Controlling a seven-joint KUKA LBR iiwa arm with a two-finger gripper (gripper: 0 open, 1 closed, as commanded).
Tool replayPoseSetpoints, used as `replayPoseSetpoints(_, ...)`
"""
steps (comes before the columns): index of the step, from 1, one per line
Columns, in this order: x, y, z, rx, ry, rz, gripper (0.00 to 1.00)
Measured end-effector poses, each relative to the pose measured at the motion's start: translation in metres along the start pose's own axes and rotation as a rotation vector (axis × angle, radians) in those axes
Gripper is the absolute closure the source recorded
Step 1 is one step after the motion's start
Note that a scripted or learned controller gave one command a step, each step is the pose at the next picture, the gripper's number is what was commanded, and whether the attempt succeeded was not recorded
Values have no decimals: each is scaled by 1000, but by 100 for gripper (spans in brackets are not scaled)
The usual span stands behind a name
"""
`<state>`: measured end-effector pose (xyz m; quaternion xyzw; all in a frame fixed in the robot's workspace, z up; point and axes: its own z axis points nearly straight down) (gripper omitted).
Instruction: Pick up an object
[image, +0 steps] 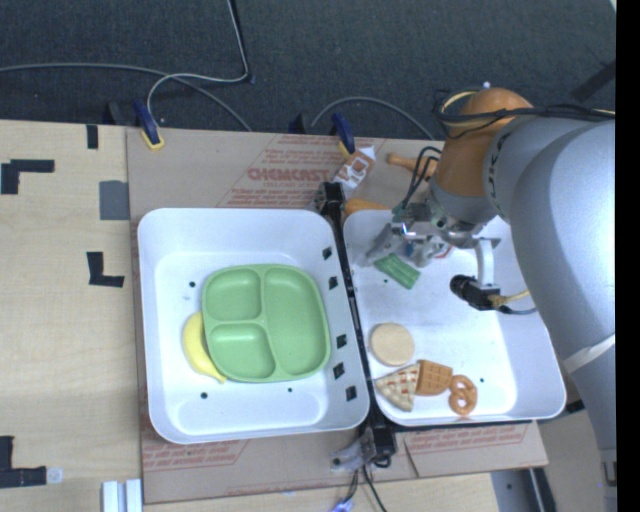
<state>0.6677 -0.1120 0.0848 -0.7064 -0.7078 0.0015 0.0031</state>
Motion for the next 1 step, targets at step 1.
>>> replayPoseSetpoints(1, -1, 0, -10, -1, -4, -2, 100)
